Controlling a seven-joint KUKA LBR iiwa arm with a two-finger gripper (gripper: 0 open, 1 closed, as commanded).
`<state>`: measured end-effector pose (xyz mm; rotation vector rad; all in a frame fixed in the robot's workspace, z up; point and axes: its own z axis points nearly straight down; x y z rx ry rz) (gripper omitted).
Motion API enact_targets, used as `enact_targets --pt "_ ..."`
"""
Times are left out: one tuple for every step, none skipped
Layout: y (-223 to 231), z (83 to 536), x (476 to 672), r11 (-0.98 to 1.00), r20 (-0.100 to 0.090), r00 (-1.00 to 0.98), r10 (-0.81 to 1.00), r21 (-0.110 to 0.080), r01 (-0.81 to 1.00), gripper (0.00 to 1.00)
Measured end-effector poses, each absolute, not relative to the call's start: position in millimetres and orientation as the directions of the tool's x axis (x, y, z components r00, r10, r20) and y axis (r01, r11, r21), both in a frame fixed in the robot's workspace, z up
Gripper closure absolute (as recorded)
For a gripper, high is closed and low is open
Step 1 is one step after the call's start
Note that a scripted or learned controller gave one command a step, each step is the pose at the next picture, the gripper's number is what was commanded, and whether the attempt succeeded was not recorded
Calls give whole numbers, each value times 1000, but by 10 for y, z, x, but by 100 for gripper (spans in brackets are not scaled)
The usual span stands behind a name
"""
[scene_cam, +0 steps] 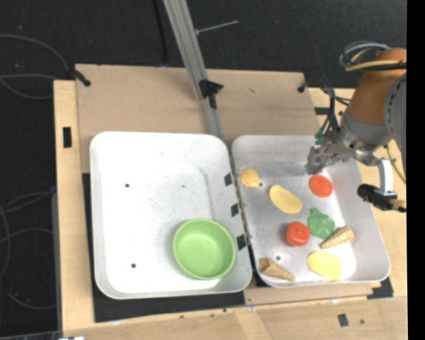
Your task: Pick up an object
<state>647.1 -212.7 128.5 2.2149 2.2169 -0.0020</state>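
My gripper (pixel 317 160) hangs over the back of the right bin (pixel 269 151), just above and left of a small red-orange ball (pixel 321 185). Nothing shows between its tips. In the same bin lie a yellow oval piece (pixel 286 199), a small tan piece (pixel 250 178) by the left wall, a red tomato-like piece (pixel 297 234), a green leafy piece (pixel 321 223), a tan cone (pixel 338 237), a yellow lemon-like piece (pixel 324 263) and another tan cone (pixel 277 268) at the front.
The left bin (pixel 142 168) holds a green bowl (pixel 204 248) at its front right corner. A grey metal post (pixel 190 48) slants up from behind the bins. The arm's orange band (pixel 372 94) sits at the right edge.
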Motion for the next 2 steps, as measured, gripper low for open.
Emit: enact_targets --pt "-2099 1874 6401 -1 -1 1 1000 7 1000 100" --pt "-2108 2162 6412 2 0 -2 1000 5 1000 100"
